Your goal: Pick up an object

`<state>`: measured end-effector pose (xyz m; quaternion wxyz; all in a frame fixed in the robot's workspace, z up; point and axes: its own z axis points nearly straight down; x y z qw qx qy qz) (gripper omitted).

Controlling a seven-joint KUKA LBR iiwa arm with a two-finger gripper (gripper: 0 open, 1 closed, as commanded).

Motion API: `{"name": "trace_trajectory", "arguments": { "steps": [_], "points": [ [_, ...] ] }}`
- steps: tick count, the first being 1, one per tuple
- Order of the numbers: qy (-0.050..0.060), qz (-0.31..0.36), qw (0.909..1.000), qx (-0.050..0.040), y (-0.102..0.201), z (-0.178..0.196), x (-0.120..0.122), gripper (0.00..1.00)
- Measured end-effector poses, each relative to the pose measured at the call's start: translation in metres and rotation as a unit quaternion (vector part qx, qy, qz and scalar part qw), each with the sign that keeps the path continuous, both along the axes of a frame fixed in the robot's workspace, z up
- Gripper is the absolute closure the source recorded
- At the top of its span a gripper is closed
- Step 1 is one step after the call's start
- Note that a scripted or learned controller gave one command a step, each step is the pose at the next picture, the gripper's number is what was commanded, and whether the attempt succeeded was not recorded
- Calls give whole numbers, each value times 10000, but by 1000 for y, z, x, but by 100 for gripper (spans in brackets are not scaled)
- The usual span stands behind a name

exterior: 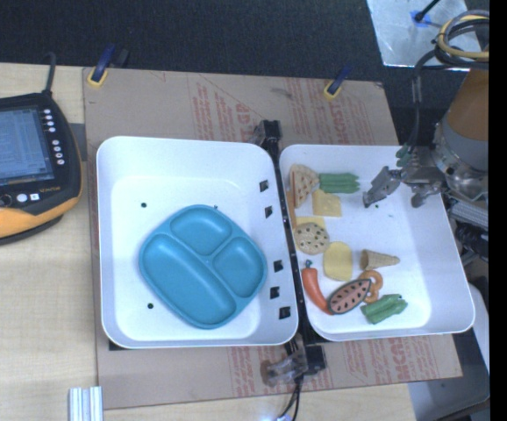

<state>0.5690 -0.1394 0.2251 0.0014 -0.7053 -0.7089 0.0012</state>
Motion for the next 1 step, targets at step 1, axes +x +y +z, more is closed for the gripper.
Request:
{"name": "trace_trajectory", "arguments": {
  "steps": [1],
  "points": [
    [-14, 42, 10000, 4, 77, -35, 64, 0]
  ]
}}
